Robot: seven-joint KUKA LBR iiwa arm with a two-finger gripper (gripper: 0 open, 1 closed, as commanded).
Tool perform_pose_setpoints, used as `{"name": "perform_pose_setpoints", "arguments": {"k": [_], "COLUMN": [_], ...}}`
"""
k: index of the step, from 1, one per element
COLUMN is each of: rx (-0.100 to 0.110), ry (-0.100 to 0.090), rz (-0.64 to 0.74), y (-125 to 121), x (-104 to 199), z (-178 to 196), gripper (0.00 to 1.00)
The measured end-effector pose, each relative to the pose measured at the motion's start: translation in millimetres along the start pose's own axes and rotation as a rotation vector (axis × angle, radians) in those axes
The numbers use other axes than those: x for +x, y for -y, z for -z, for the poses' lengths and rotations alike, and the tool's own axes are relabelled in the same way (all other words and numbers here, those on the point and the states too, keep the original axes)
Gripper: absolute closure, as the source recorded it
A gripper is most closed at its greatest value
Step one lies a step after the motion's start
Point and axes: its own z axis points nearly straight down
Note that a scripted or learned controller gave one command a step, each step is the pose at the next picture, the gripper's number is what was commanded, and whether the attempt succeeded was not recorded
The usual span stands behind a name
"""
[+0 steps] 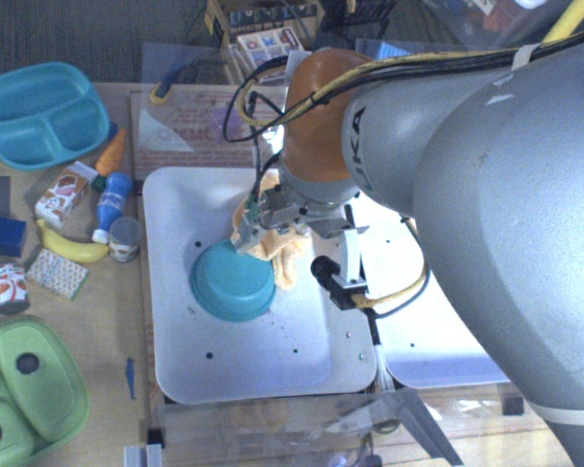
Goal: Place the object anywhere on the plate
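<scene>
In the left white bin (175, 358), a round blue plate (234, 282) lies near the centre, with a crumpled yellowish cloth (282, 253) touching its upper right rim and lying partly beneath the arm's wrist. The gripper (263, 214) hangs directly over the cloth; whether it is spread or pinching the cloth cannot be told, since the wrist and orange band (316, 115) cover it. The grey arm (487, 193) hides most of the right bin (438, 358). Left of the bins lie a blue tray (44, 115), a banana (70, 244), a bottle (110, 202), a small can (125, 237) and a green tray (24, 387), cut off at the frame edge.
</scene>
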Motion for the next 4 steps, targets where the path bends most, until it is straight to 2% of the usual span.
{"name": "perform_pose_setpoints", "arguments": {"k": [1,2,3,4], "rx": [0.013,0.028,0.020,0.027], "ry": [-0.021,-0.037,-0.026,-0.036], "rz": [0.207,0.220,0.215,0.221], "y": [-38,-37,-39,-38], "x": [-8,2,-3,2], "z": [-27,-14,-14,-3], "gripper": [0.00,1.00,0.00,1.00]}}
